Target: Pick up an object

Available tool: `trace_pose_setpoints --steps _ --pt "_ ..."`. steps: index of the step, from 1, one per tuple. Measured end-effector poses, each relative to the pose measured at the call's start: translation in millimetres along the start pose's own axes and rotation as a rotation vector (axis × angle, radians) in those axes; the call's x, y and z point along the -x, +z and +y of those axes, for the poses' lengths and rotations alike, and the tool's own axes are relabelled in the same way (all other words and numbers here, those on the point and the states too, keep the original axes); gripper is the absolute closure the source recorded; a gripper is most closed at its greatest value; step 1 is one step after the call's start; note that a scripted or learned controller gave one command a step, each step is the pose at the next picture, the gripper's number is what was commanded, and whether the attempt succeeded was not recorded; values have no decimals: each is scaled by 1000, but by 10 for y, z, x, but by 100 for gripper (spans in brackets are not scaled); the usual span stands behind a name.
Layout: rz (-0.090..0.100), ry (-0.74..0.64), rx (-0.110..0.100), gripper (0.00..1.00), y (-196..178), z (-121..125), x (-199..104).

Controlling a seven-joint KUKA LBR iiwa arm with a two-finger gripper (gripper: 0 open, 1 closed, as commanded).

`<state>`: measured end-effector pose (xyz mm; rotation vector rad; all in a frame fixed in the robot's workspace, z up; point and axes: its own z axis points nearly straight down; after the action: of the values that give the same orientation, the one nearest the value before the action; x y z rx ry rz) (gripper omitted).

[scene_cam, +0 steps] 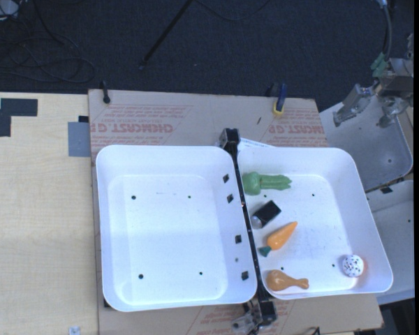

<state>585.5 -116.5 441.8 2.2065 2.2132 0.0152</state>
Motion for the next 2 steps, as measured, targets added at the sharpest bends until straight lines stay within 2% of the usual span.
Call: trace_pose_setpoints --steps 1,2 --pt "3 -2 -7 0 -1012 627 -353" --pt "4 -2 -24 100 -1043 609 -343"
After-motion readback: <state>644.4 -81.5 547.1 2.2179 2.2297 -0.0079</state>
